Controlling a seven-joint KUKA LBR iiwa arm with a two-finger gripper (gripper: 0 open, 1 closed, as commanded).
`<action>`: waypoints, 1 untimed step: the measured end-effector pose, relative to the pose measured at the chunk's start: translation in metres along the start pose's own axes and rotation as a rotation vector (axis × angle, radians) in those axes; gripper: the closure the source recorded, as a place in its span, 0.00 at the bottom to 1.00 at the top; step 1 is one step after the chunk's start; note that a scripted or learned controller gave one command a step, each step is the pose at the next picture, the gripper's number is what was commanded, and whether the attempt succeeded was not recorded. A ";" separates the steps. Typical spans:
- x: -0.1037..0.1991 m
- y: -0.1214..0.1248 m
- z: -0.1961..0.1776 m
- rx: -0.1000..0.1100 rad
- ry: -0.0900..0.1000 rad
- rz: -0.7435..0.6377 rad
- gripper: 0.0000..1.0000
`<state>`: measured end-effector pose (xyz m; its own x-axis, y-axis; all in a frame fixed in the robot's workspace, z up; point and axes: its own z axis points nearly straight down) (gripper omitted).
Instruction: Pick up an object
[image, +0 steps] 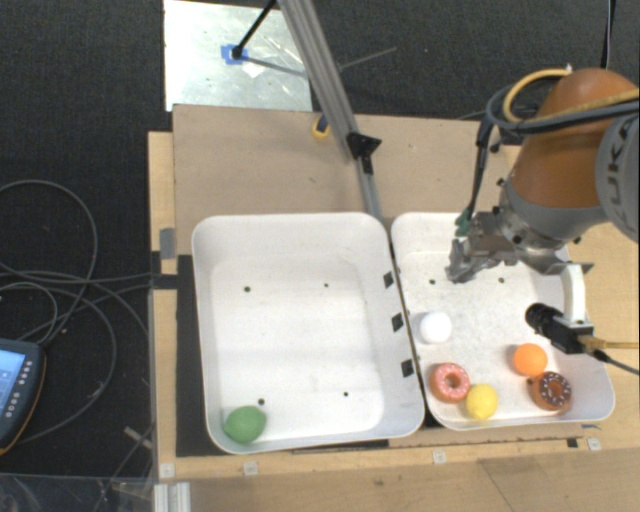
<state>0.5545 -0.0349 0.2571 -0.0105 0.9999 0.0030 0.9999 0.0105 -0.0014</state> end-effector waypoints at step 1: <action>0.058 -0.007 0.012 -0.001 0.000 -0.001 1.00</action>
<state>0.5467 0.0235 0.2456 -0.0113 0.9999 0.0030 0.9999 0.0113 0.0000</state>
